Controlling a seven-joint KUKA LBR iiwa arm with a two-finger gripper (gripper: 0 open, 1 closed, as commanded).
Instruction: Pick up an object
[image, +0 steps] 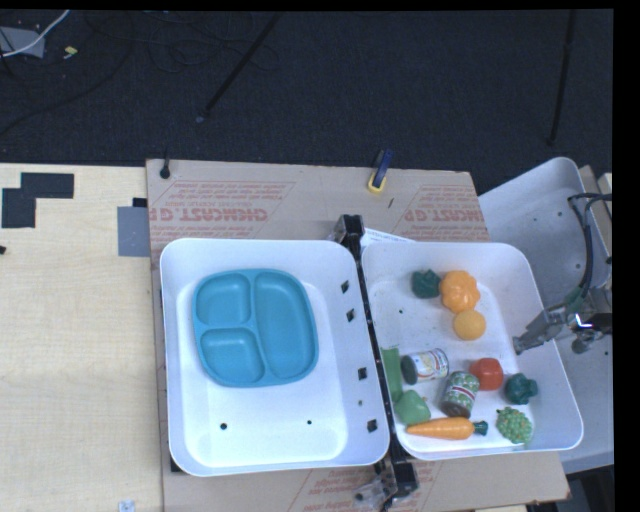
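You are looking at a robotics lab or test cell, not a home. The surface (70, 330) is bare light wood with a sheet of printed cardboard (300, 205) laid on it, and two white bins (190, 300) are fixed side by side upon that. The food in the right bin (545, 300) is plastic toy food (460, 292), and behind the surface you see dark carpet (400, 80) with loose cables (240, 60).

Arm (585, 270): at 3 o'clock, cut off by the frame edge; only part visible.
Jar (428, 364): label text too small to read.
Green item (391, 366): partly hidden behind the bin wall (372, 340); identity unclear.
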